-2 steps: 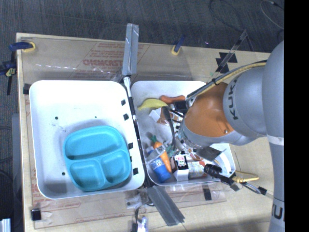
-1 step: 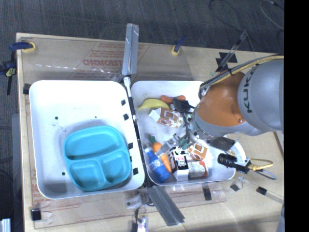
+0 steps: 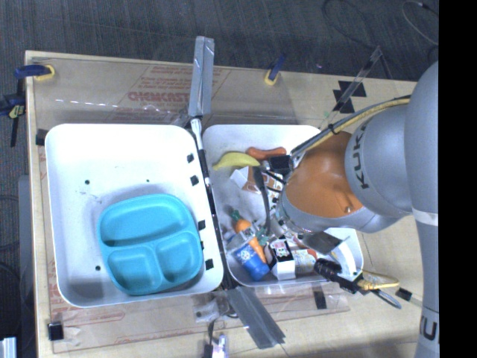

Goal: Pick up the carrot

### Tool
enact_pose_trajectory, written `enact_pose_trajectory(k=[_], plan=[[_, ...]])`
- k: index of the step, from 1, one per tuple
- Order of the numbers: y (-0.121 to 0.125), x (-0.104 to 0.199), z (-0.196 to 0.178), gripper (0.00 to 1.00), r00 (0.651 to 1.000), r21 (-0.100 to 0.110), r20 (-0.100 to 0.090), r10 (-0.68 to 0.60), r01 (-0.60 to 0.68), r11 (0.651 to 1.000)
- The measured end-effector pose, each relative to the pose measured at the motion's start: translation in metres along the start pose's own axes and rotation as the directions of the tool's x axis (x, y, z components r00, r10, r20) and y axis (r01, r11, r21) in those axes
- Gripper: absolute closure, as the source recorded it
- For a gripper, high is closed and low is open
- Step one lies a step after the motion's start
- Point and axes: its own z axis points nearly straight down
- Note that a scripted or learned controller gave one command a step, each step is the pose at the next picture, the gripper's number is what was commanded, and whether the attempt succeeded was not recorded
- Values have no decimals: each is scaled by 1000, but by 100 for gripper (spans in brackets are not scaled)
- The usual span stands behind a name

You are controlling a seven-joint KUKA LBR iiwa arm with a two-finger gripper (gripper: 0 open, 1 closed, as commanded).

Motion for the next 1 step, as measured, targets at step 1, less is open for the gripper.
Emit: enact_pose_trajectory(k=[1], plan=[[2, 1, -10, 100, 1000, 0, -3, -7, 7, 1000]])
